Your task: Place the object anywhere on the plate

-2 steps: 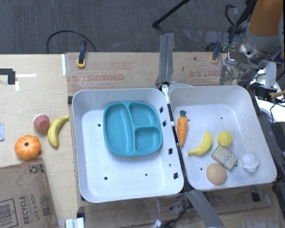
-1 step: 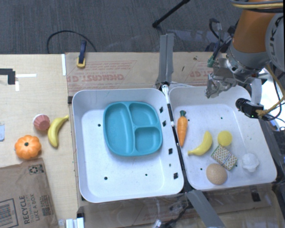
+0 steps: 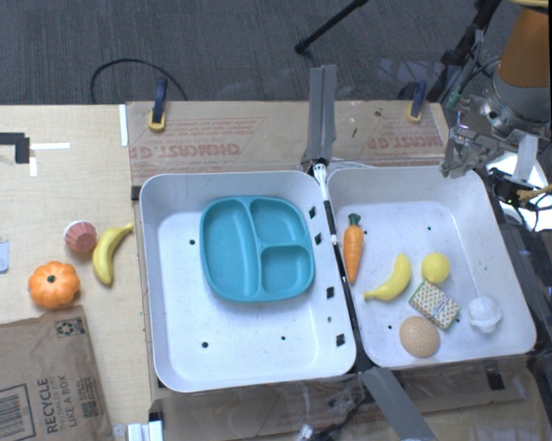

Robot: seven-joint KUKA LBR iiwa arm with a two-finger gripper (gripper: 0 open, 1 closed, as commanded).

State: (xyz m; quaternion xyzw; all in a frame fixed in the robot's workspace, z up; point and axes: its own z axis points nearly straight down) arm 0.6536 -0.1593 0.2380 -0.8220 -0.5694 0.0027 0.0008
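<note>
Nearest you, along the front of the right bin [image 3: 509, 279], sit a tan egg-shaped piece [image 3: 419, 337], a patterned cracker-like square [image 3: 434, 304] just beside it and a pale crumpled item [image 3: 484, 313] toward the right wall. One row back lie a banana [image 3: 391, 281] and a lemon [image 3: 435, 268], close together but apart, and left of them a carrot [image 3: 352, 246] stands lengthwise hard by the divider. The task names no particular object, so any of these could serve; you would do well to choose one with room around it, such as the carrot or the lemon, rather than the crowded egg and square. Across the divider, in the left bin [image 3: 170, 282], the teal plate [image 3: 257, 247] rests with its three compartments bare, so a drop into the large left section gives you the widest margin. Further back, above the far right corner of the right bin, the gripper [image 3: 463, 154] hovers well apart from every item; whether its fingers are spread or closed I cannot tell at this size, and nothing is visibly held. Judging from that, the pick has not begun: come down straight over the chosen piece, centre it between the fingers, lift clear of the divider, then cross to the plate before releasing.
</note>
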